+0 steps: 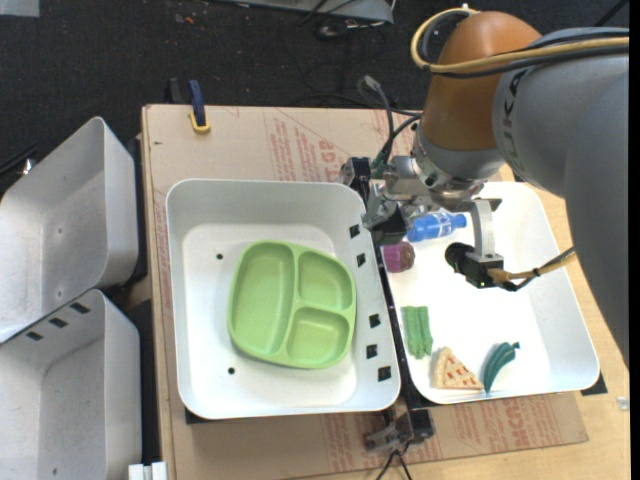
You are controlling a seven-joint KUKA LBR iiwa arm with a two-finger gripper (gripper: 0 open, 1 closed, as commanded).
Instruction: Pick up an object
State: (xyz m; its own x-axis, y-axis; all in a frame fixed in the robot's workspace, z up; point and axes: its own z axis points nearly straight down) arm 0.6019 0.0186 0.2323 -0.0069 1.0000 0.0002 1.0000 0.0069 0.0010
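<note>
Nearest the camera, at the front of the right bin (560, 268), lie 3 small things: a pizza-slice toy (455, 371), a dark green pepper-like piece (497, 361) just to its right, and a light green pod (417, 330) a little behind. Farther back in that bin a purple object (398, 257) sits against the left wall, with a blue bottle (436, 228) lying on its side just behind it. The gripper (400, 203) hangs over that back-left corner, close above the bottle and the purple object; whether it is apart or together I cannot tell. The left bin (200, 218) holds 1 green divided plate (293, 305). Both bins rest on a cardboard-covered surface (260, 138).
</note>
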